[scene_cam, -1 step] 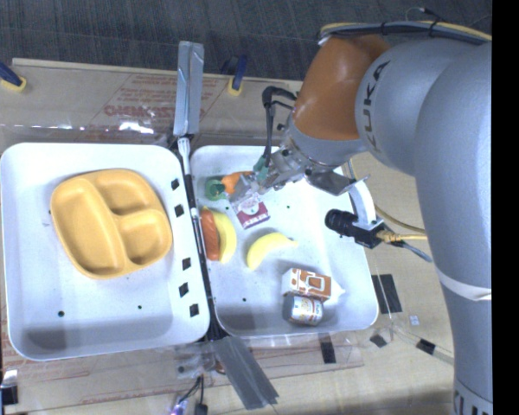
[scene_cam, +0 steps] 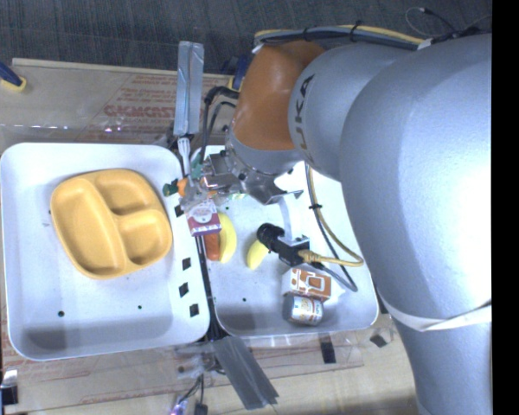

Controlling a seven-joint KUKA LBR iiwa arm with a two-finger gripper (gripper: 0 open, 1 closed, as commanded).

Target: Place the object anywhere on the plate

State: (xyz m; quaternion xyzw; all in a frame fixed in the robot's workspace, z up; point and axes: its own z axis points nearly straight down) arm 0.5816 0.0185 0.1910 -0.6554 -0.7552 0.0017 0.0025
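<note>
The yellow divided plate (scene_cam: pixel 111 221) lies in the left bin (scene_cam: pixel 35 318), with nothing on it. My gripper (scene_cam: pixel 201 190) hangs over the wall between the two bins, just right of the plate's edge. Directly under it is a small carton with a maroon and white label (scene_cam: pixel 204 220), touching or very close to the gripper. An orange object (scene_cam: pixel 213 247) lies just below the carton, at the right bin's left edge. The arm's grey and orange body hides the upper part of the right bin.
The right bin (scene_cam: pixel 268 322) holds two yellow banana-like pieces (scene_cam: pixel 229 240) (scene_cam: pixel 255 254), a small orange and white box (scene_cam: pixel 310 282) and a can on its side (scene_cam: pixel 304 309). The grey divider (scene_cam: pixel 199 292) runs between the bins.
</note>
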